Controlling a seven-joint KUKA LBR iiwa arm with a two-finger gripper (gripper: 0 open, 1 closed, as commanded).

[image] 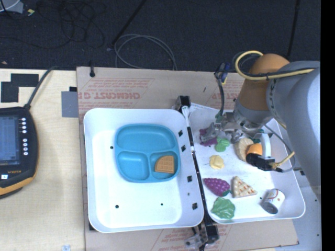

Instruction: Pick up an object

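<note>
Green leafy toy (223,208) lies at the near edge of the right bin (293,210), closest to the camera. Just behind it are a bunch of purple grapes (216,184) and a tan waffle wedge (243,187). The wedge's pointed tip faces the back of the bin. A small white and red can (272,200) lies on its side by the bin's right corner.

Farther back, the gripper (226,131) is low in the back part of the right bin. It is too dark and crowded there, so I cannot tell if it is spread or pressed together, or if it has anything.

A small purple toy (208,138) lies just to the left of the gripper. Its long side runs from left to right, a little tilted. A small green toy (222,145) sits just in front of the gripper, very close to it. It is roundish, so I cannot tell which way it points. A yellow toy (216,162) lies a bit nearer the camera, apart from the gripper.

To the right of the gripper, an orange and cream toy (248,149) sits close by, with the grey arm (298,95) above it.

The left bin (99,192) has a blue plate (138,153) with a tan waffle piece (165,164) in one of its parts. A black and yellow tablet (13,145) rests on the bench, well to the left.
</note>
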